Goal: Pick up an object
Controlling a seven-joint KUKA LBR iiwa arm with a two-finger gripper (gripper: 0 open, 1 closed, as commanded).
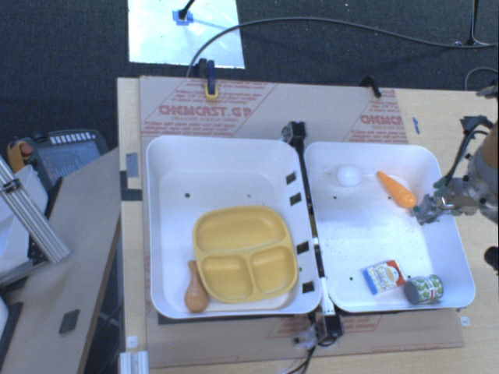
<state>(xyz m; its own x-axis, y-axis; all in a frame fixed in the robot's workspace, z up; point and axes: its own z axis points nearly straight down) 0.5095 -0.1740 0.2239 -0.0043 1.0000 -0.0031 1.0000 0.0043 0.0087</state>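
The right bin (374, 232) holds a white egg-shaped object (348, 176) and an orange carrot (396, 189) near its far side. A small red, white and blue carton (383, 276) and a green-labelled can (423, 289) lie at its near right corner. My gripper (427, 208) hangs over the bin's right rim, just right of and slightly nearer than the carrot's end. Nothing shows held in it.
The left bin (171, 209) holds a yellow divided plate (245, 253) with a tan gourd-shaped toy (195, 287) beside its near left corner. A black clipped divider (306, 216) runs between the bins. Cables cross the dark floor behind the bench.
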